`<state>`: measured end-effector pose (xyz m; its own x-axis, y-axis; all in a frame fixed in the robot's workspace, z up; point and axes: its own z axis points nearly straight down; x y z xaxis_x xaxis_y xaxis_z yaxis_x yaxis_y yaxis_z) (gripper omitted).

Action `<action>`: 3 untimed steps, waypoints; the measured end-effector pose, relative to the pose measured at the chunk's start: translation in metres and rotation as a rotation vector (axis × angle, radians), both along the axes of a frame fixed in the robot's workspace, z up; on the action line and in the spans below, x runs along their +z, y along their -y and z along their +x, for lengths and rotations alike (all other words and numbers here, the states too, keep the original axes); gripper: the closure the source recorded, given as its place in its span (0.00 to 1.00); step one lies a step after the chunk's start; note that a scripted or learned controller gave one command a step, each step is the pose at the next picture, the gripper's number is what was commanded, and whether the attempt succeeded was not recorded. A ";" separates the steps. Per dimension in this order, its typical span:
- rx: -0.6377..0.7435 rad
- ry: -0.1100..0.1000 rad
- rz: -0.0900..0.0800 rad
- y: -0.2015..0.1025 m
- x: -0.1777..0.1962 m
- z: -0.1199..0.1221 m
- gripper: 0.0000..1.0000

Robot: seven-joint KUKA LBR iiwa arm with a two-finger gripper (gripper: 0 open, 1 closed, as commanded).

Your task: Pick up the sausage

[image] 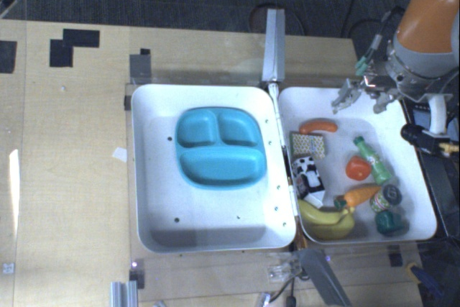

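approach step, nothing grasped yet. end effector (357,91) hovering over far edge of right bin (424,176), fingers spread, nothing between them. sausage (318,127) lying in far-left part of that bin, near end effector, beside checkered packet (307,147). next: shift left and nearer, descend, straddle sausage, close.

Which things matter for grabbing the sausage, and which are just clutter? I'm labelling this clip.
For the job:
sausage
hand
right bin

Lying about:
blue tray
banana
carrot
green bottle
tomato
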<state>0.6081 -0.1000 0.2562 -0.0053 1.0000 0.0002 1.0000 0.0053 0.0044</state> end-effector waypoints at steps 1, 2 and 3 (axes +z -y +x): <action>0.106 -0.001 0.000 -0.013 -0.118 0.026 0.00; 0.088 0.020 0.001 0.008 -0.159 0.025 0.00; 0.077 -0.008 0.001 0.081 -0.166 0.061 0.00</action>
